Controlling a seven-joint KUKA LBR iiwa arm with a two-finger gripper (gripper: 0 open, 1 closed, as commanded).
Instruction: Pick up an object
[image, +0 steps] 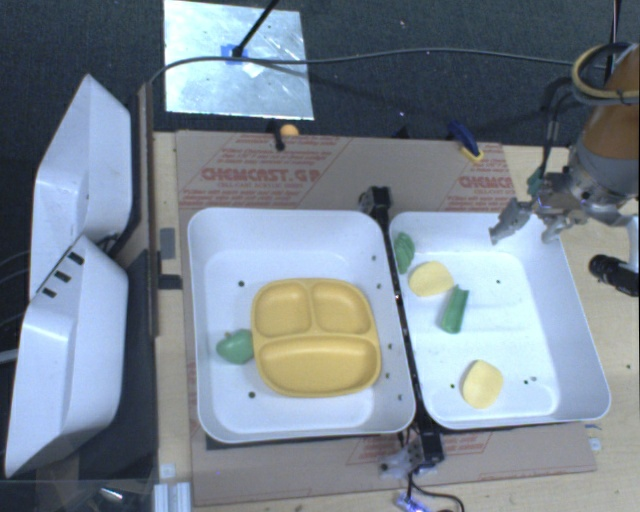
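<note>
Cardboard-topped bench with two white bins side by side: the left bin (205, 300) has a yellow divided plate (316, 335) with a green piece (236, 346) touching its left edge, and the right bin (570, 330) holds the loose stuff. Gripper (527, 226) hangs over that bin's top right corner, fingers spread and holding nothing. I'd go for the green cylinder (453, 309) or the yellow piece (482, 383) near the front, since both sit clear of the walls. The yellow blob (431, 278) and the green bit (403, 251) against the divider look riskier. Centre over it, come straight down.
</note>
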